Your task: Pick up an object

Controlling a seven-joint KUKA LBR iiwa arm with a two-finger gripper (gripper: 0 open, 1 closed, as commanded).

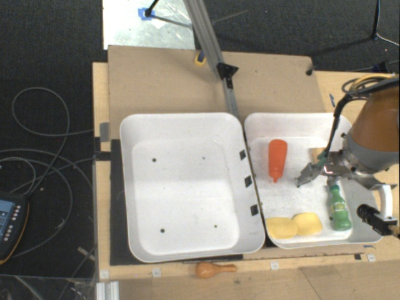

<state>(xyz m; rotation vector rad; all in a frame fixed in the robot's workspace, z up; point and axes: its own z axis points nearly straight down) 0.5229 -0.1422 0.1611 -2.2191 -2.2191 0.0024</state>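
Observation:
The right bin holds an orange bottle lying lengthwise near its left wall. A green bottle lies by the right wall, and two pale yellow lumps sit side by side at the front edge. My gripper hangs low over the bin's middle, between the orange bottle and the neck of the green bottle. It sits just right of the orange bottle and touches neither. The wrist's orange band is above the bin's right side.
The left bin stands beside the right one, their walls meeting at a row of black clips. A small orange-brown object lies on the bench in front of the bins. A grey pole slants down to the back rim.

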